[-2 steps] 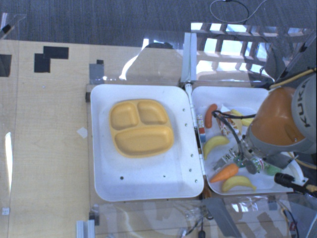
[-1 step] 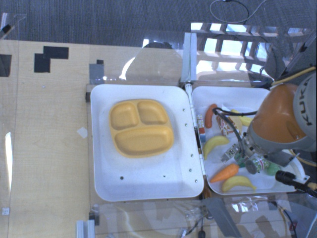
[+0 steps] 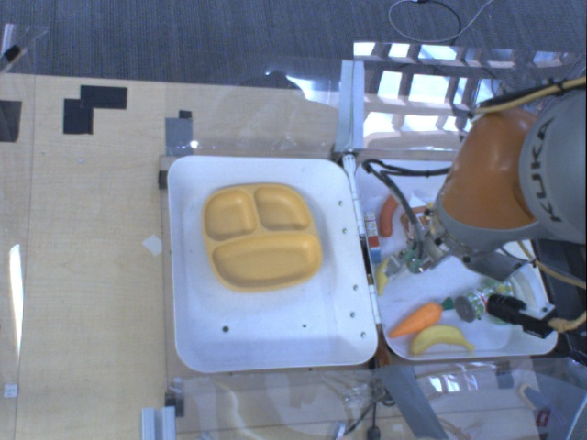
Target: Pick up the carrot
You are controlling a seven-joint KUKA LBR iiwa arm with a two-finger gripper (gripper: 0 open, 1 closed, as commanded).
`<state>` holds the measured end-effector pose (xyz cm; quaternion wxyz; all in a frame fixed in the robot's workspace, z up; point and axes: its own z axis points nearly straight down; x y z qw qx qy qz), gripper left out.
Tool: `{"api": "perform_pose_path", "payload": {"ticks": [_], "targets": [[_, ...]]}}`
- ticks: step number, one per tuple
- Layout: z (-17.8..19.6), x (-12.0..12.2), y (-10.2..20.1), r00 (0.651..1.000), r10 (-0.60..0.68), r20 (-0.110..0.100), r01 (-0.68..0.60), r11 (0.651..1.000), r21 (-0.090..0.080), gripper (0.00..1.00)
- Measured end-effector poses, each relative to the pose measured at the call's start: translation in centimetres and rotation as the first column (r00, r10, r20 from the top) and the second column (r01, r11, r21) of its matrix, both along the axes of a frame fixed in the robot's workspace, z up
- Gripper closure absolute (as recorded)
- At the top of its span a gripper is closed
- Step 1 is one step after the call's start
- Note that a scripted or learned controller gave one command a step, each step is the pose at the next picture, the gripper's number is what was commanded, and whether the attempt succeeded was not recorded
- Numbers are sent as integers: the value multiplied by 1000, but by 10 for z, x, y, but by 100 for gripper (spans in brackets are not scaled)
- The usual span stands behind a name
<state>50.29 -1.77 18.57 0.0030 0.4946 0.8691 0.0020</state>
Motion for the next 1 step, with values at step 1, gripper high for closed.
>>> {"api": "perform_pose_path", "payload": {"ticks": [1], "targets": [[0, 11, -56, 985, 173, 1, -173, 985, -3, 100]]}}
